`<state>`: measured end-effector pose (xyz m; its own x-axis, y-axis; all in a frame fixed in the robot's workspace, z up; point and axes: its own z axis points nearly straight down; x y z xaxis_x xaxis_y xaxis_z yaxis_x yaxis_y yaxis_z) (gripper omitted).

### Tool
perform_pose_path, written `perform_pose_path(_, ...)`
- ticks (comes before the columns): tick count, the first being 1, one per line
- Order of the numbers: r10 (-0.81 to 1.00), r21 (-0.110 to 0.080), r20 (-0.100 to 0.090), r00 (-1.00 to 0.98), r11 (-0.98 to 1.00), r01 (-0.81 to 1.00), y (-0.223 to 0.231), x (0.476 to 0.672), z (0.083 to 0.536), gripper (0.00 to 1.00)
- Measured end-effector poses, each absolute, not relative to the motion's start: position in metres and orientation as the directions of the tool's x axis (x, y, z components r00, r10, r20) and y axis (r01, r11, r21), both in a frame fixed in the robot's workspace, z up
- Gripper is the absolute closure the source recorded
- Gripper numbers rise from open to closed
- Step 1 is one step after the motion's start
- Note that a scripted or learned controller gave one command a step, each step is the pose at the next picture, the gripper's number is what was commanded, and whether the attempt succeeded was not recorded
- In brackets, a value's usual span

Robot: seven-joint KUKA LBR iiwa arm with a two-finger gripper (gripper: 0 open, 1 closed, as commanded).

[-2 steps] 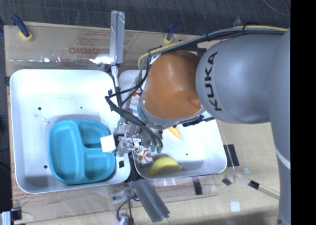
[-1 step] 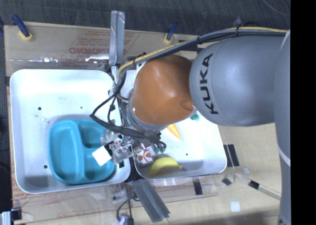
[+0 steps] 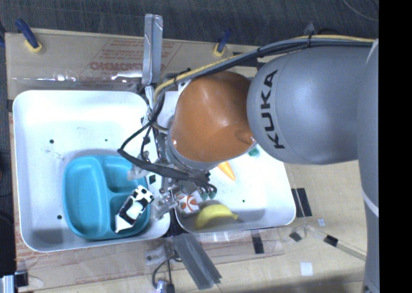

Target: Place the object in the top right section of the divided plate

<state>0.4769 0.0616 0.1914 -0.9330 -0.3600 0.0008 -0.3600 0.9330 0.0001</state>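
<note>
Our hand (image 3: 161,190) hangs beside the blue divided plate (image 3: 87,198); we cannot tell its state. Just left of it, the black-and-white toy (image 3: 133,208) lies in the plate. We should confirm the section before lifting away.

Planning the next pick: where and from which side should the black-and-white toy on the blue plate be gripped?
The black-and-white toy lies slanted in the lower right section of the blue divided plate, near the rim. Probably best gripped across its narrow middle, coming straight down from above, fingers closing across its long axis. The plate rim and bin wall crowd its right side, so a sideways approach looks poor.
</note>
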Motion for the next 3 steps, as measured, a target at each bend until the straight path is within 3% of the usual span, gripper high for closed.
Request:
perform_pose_path(2, -0.456, -0.002, -0.004, -0.890, 0.890, -0.456, 0.117, 0.487, 0.339, 0.00)
perform_pose_path(3, -0.502, 0.000, 0.001, -0.865, 0.865, -0.502, 0.149, 0.490, 0.235, 0.00)
